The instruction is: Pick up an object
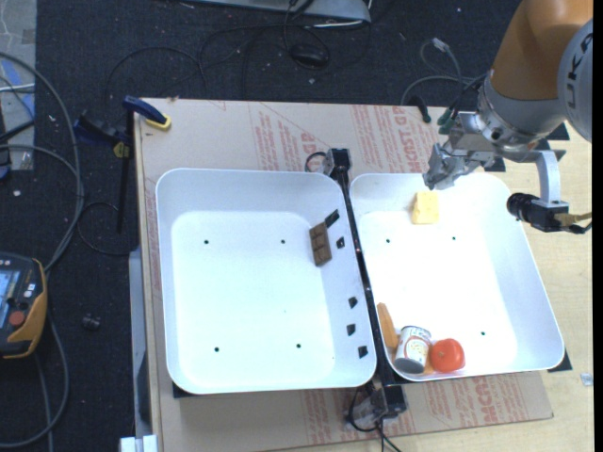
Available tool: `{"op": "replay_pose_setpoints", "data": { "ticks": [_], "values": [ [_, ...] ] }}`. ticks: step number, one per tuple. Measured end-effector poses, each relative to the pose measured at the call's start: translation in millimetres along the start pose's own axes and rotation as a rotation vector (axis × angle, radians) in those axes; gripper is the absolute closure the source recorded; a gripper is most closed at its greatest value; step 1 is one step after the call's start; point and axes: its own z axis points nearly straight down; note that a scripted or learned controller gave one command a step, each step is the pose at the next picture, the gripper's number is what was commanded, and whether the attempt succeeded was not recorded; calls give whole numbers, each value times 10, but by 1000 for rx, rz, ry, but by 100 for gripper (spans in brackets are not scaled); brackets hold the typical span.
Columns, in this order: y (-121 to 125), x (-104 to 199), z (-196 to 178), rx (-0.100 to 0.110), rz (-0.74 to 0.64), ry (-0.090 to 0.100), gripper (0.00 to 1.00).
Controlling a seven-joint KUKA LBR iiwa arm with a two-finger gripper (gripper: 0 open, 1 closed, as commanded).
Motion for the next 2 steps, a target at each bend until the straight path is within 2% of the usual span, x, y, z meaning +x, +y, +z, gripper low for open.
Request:
{"op": "replay_pose_setpoints", "data": {
  "ticks": [2],
  "values": [
    [22,1206,216,1,-1,0,100]
  ]
}}
